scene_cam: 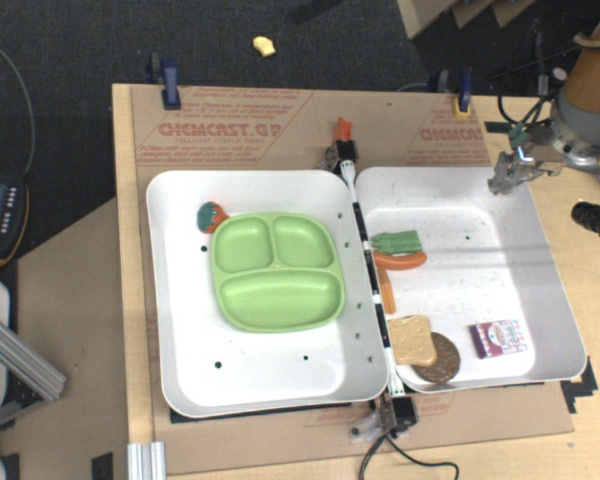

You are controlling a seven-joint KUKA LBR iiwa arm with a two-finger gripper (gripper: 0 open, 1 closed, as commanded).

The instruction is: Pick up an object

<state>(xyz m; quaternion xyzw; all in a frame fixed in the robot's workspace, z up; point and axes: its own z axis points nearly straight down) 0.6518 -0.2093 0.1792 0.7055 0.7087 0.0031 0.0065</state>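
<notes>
Gripper (507, 176) hovers over right bin (540, 268) far-right corner, grip state unreadable, nearest objects lie diagonally away: hot dog (400, 260), long axis left-right, and purple packet (498, 338).

Glossy green plastic tray (277, 272); smooth white plastic bins (180, 298); matt brown bench (280, 118)

floor (70, 28): dark carpet | bench (280, 118): tan board w/ red print | blue clamps (167, 80) at back edge

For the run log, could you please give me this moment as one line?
gripper: above right bin's far right corner, holding nothing | hot dog, bread slice, purple packet: lying in bin | pick: not yet
</notes>
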